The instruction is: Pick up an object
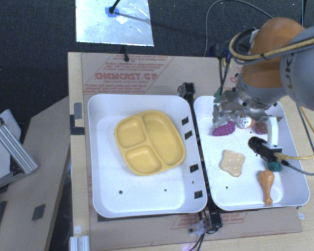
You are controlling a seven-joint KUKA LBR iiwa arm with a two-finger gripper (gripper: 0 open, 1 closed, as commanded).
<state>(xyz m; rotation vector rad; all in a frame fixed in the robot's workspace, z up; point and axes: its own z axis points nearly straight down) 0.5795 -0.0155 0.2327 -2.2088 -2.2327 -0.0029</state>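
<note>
Tool (223,118): I see it over the right bin (246,195).
Grip: I cannot tell.
Grapes (223,129): at its tip.
Bread (232,162): nearer the camera.

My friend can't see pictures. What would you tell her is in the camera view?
The robot's gripper hangs over the right bin, right by a purple toy. A toast slice and a toy drumstick also lie in that bin. The left bin holds a yellow divided plate.
</note>
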